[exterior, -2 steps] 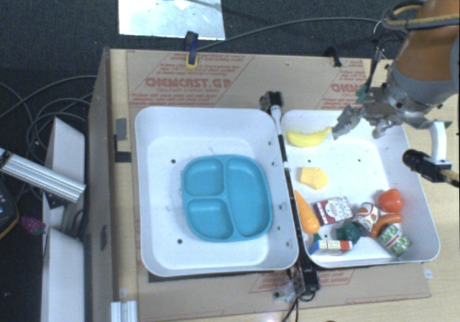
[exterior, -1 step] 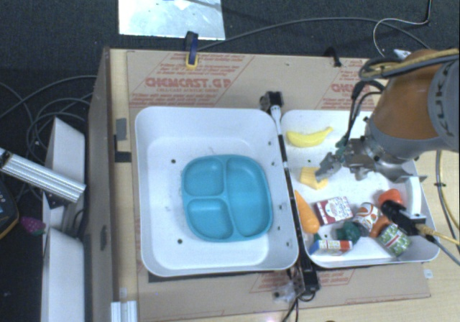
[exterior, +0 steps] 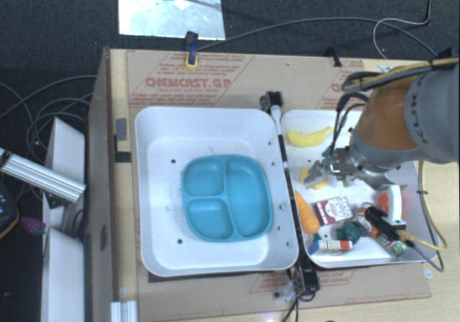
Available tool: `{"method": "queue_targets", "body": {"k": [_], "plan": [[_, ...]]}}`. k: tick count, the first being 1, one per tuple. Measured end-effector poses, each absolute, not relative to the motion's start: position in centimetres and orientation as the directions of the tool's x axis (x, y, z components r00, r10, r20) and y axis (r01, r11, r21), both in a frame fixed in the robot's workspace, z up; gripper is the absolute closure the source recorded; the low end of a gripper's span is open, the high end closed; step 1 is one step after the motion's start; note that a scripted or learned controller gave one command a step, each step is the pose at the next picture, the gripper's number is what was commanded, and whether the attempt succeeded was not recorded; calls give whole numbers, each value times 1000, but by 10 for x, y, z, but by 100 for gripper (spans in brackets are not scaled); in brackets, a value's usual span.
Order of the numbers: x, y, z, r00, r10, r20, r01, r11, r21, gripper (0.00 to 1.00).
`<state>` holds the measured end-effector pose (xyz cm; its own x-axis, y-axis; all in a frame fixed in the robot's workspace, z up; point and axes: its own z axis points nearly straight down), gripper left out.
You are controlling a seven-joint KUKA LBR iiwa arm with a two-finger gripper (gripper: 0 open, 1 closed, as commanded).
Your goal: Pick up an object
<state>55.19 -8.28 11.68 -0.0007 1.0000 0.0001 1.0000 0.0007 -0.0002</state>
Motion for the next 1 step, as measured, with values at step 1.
{"method": "queue_targets", "body": {"k": [1], "plan": [[553,-87,84,-1,1000,0,1000,1,0,0]]}}
